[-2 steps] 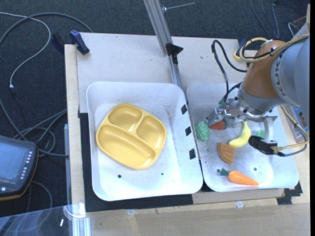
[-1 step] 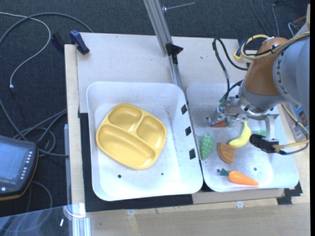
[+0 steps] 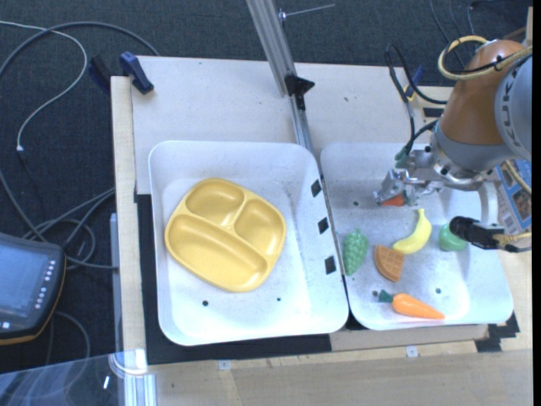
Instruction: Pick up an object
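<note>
Toys sit loose in the right bin [image 3: 482,307], so I think they were just dropped there for me to grab. Going left to right from my seat: far left of the gripper [image 3: 404,184] is the left bin [image 3: 161,227] with a yellow tray [image 3: 225,233] lying flat in it. That tray has three dips and nothing in them. I guess it is not my goal.

Closer, below and left of the gripper, lie the green grapes [image 3: 354,250]. Next comes a brown slice [image 3: 390,262], touching the banana [image 3: 413,233], which is just below the gripper. Lower down is the carrot [image 3: 411,305], near the bin's front wall. A green thing [image 3: 450,238] sits below and right of the gripper, beside a black part of the arm.

Right at the gripper tip I see a small orange-red thing [image 3: 391,199]. It looks like my pick. I cannot tell if it is being held or just touched.

My arm comes in from the right. Its orange band [image 3: 472,100] bends over the bin's far corner, and the wrist points down and left, low over the bin floor.
</note>
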### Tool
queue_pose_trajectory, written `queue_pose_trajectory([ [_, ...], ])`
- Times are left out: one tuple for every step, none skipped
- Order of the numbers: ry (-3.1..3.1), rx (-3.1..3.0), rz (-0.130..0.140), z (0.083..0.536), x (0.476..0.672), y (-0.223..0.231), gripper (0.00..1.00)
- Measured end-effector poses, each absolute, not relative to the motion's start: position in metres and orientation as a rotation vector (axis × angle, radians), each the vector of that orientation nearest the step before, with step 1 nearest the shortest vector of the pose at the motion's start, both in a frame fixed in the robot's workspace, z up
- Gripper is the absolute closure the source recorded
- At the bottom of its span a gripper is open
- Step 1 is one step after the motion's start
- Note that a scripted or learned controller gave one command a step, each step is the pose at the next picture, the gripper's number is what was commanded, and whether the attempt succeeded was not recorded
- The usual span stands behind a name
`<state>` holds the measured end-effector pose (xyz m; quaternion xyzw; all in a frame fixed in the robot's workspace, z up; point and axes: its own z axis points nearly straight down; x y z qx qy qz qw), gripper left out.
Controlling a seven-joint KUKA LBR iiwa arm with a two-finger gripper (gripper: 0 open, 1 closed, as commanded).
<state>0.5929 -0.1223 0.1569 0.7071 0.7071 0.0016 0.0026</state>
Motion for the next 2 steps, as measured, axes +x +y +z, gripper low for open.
queue_pose_trajectory([
  [2.217, 2.217, 0.006, 0.217, 0.587, -0.128, 1.0],
  [2.221, 2.218, 0.004, 0.23, 0.588, -0.128, 1.0],
])
